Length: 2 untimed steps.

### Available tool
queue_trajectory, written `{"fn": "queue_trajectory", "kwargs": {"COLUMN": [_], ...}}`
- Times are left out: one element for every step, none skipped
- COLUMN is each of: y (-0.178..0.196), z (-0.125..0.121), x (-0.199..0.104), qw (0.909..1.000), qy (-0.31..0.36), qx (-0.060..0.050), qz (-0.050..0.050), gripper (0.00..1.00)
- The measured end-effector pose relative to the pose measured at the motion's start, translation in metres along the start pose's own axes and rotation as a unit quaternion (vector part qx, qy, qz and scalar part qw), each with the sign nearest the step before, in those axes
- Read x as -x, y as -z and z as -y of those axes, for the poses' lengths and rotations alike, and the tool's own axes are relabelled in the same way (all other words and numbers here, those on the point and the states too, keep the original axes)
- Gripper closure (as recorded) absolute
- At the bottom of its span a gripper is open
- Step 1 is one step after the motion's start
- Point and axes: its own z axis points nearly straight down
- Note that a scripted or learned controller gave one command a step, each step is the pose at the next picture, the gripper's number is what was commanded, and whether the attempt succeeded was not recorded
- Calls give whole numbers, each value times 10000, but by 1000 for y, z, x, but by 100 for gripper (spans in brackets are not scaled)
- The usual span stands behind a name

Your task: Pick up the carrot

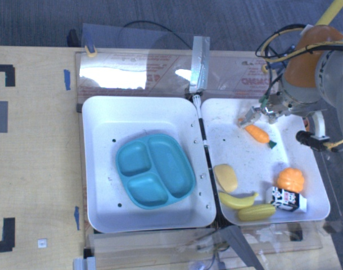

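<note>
Looks like the approach step: gripper [260,112] hangs just at 12 o'clock of the small orange plastic carrot [257,133], can't tell its state. Next it needs to drop down and straddle it.

Open bin floor lies left of the carrot [257,133] and between it and the potato [226,178]. The orange [290,179] and bananas [247,206] crowd the near end.

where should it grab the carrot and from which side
Probably around the middle of the orange body of the carrot, coming straight down from above. It lies flat on the floor of the right bin, long axis slanting from upper left to its green top at lower right, so the hand likely closes best across that axis. Open floor on both sides leaves room.
</note>
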Motion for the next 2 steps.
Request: {"fn": "queue_trajectory", "kwargs": {"y": [6, 78], "z": [2, 10], "x": [-1, -36], "qw": [10000, 9995], "qy": [3, -301], "qx": [-39, -4], "qz": [-15, -10], "gripper": [100, 100]}}
